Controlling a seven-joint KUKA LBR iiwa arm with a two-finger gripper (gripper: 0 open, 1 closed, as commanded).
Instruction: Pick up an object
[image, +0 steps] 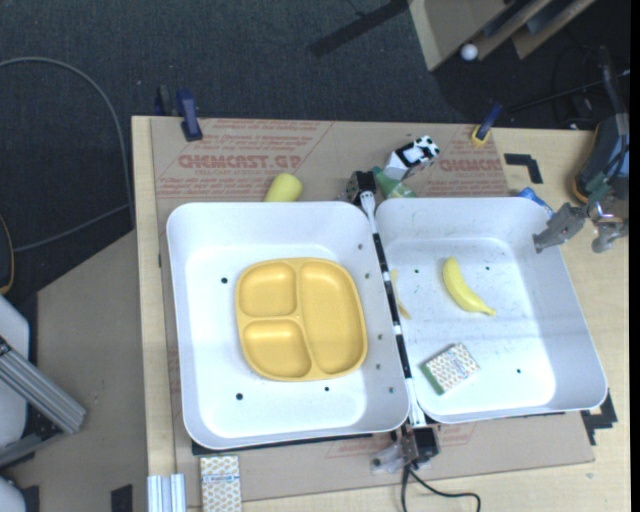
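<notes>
Yellow banana (467, 287) lies mid right bin (560, 350), a small packet (451, 368) nearer. The gripper (578, 225) hangs at that bin's far right rim, fingers seemingly spread with nothing between them. Approach, I'd judge: next it must swing left and descend. Bare floor surrounds the banana.

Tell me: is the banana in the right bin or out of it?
In. The banana lies on the floor of the right bin, inside its rim, apart from the small box nearer the front.
</notes>
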